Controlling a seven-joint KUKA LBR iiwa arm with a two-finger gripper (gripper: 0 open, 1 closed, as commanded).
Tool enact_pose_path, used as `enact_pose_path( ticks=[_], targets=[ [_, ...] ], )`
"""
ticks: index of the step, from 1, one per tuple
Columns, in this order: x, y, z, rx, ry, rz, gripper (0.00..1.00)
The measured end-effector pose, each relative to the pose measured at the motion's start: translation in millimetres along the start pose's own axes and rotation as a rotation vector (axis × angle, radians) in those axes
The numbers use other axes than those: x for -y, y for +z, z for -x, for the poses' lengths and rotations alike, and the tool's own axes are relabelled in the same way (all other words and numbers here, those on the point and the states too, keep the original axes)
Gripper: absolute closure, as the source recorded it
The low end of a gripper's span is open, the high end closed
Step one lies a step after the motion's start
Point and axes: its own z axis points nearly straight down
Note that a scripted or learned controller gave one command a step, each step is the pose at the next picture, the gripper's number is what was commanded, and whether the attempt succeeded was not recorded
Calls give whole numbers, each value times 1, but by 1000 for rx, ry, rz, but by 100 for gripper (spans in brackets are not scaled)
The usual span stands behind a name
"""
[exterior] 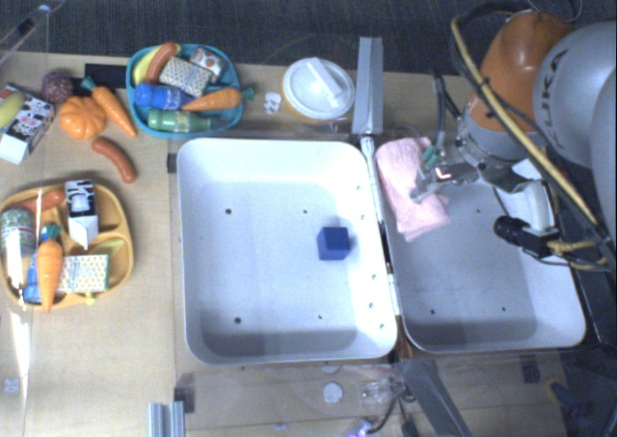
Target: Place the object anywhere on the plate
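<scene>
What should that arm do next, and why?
Probably swing left toward the blue cube. The gripper hangs over the pink cloth at the right bin's far left corner, while the cube lies loose in the left bin, apart from it. I cannot tell which thing here is the plate.

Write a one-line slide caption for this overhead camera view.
Gripper over a pink cloth in the right bin; blue cube in the left bin.

Blue bowl (228, 118) and yellow tray (120, 237) hold toy food; orange pumpkin (81, 118), sausage (116, 159) on bench.
</scene>
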Motion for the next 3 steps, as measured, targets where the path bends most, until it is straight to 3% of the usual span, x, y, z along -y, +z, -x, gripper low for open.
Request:
enact_pose_path(
  ticks=[1,3],
  targets=[
    [-2,-41,-1,0,-8,2,100],
    [25,-25,-94,-2,-811,2,100]
  ],
)
